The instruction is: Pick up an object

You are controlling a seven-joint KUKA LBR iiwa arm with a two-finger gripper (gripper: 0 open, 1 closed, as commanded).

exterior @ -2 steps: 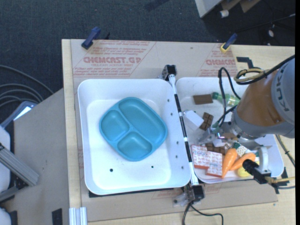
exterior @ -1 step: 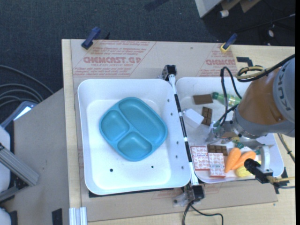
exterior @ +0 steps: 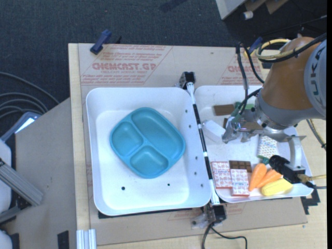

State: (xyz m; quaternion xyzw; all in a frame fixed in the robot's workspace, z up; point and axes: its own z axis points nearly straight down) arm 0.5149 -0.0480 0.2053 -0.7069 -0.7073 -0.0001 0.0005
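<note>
objects: a loose pile in the right bin (exterior: 220, 93), none lifted.
left bin (exterior: 98, 139): holds a blue divided plate (exterior: 147, 142).
arm (exterior: 290, 82): reaches over the right bin.
gripper (exterior: 232, 134): low over the bin's left part, grip state cannot be told.
carrot (exterior: 258, 176): orange, near the front rim, beside a yellow piece (exterior: 276, 187).
cards (exterior: 231, 179): red-patterned, at the front left corner.

A dark blue-grey carpet (exterior: 104, 9) covered the floor around the bench (exterior: 129, 64), whose brown top carried red CHEMCAST GP lettering. A blue clamp (exterior: 100, 42) sat at the bench's far left corner. Grey cables (exterior: 21, 100) curved across the floor at left.
</note>
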